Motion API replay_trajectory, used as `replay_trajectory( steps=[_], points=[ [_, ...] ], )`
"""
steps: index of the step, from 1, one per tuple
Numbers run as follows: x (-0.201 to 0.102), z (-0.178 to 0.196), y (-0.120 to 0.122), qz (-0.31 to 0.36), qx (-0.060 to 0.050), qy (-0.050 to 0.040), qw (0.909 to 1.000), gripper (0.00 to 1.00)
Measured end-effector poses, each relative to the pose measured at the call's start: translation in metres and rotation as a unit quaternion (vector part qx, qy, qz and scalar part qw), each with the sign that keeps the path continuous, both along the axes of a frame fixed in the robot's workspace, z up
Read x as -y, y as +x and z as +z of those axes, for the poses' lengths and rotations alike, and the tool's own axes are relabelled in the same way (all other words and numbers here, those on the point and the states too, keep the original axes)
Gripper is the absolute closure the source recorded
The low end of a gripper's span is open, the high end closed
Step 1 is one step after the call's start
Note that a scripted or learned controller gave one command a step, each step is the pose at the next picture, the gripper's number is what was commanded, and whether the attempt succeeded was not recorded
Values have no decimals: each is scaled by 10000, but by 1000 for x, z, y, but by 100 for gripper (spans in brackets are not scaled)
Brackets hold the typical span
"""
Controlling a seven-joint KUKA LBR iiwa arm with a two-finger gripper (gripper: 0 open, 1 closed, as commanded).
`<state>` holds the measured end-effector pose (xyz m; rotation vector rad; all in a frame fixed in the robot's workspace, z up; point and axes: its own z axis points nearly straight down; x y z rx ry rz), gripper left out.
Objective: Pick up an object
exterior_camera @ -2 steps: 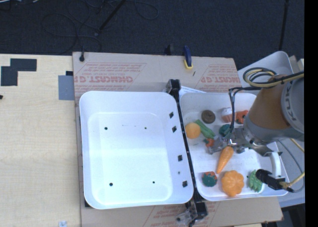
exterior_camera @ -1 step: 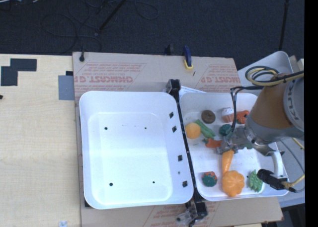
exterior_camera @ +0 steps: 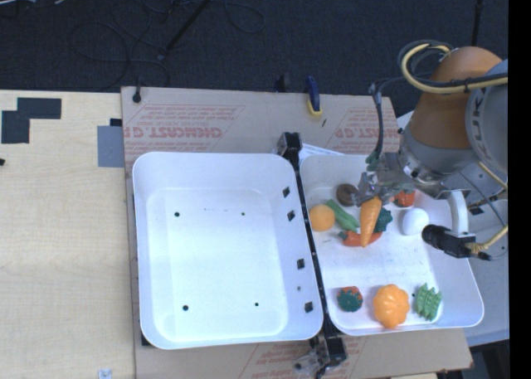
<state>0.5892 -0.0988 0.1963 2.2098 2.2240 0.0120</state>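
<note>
Dark carpet with loose black cables fills the top of my feed; below it sits the pale wooden table (exterior_camera: 58, 236), carrying a cardboard sheet (exterior_camera: 224, 124) with red print and the two white bins side by side.

Camera view, entries:

- Left bin (exterior_camera: 149, 203): white floor with a few small dark dots.
- Right bin (exterior_camera: 473, 307): holds all the toy items. Upper group: a small orange ball (exterior_camera: 322, 218) near the divider, a green pod-like piece (exterior_camera: 342, 216) just beside it, a brownish round piece (exterior_camera: 346, 193) above those, a toy carrot (exterior_camera: 370, 216) standing roughly upright on the slant, its tip down over a red piece (exterior_camera: 358, 240). A dark green bit (exterior_camera: 383, 221) touches the carrot's right side. A white egg (exterior_camera: 413, 221) lies right of that, and a small red item (exterior_camera: 405, 199) sits above the egg.
- Lower group, well apart from the upper one: a red-and-green strawberry-like toy (exterior_camera: 349, 298), an orange pumpkin-like toy (exterior_camera: 391, 304), a green leafy toy (exterior_camera: 428, 302), in a row from left to right.
- Arm (exterior_camera: 452, 112): reaches in from the right, orange band above the wrist, over the upper right bin.
- Pincer (exterior_camera: 375, 185): sits directly above the carrot's top end, which looks to reach up to it. I cannot tell from this angle whether it is apart, together or clamped on the carrot.
- Blue clamp (exterior_camera: 313, 95) at the cardboard's far edge; black clips along the divider between bins.
</note>
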Motion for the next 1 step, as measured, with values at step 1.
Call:
replay_trajectory(
  steps=[1],
  points=[
    [-67, -10, 16, -4, -63, 11, 10000, 100]
  ],
)
